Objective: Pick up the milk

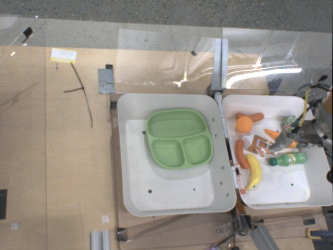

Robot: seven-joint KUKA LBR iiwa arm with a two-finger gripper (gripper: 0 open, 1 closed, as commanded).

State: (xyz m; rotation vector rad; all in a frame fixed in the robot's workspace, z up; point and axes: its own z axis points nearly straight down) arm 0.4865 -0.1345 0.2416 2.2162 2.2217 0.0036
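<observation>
- Camera view, seen from above at a slant: a light wooden table [57, 155] carries two shallow white bins side by side.
- The left white bin [171, 197] holds a pale green plastic plate with three compartments [179, 138], lying flat near the bin's upper middle.
- The right white bin [281, 189] holds a cluster of toy foods in its upper half.
- A round orange fruit [244, 124] sits near the bin's upper left, with a reddish-orange sausage [253, 117] touching it from above.
- A second red sausage [240, 153] lies lengthwise near the left wall, and a yellow banana [254, 172] curves just beside it to the right.
- A small white and orange milk carton [258, 144] lies flat between the orange fruit and the banana, just left of the tool.
- A small orange carrot [272, 134] lies above and right of the carton.
- A green plastic bottle [286, 160] lies on its side below the tool.
- The grey tool [285, 140] reaches in from the right, its tip low over the bin near the carton's right edge.
- I cannot tell how far the tool is spread, and nothing is visibly held by it.
</observation>
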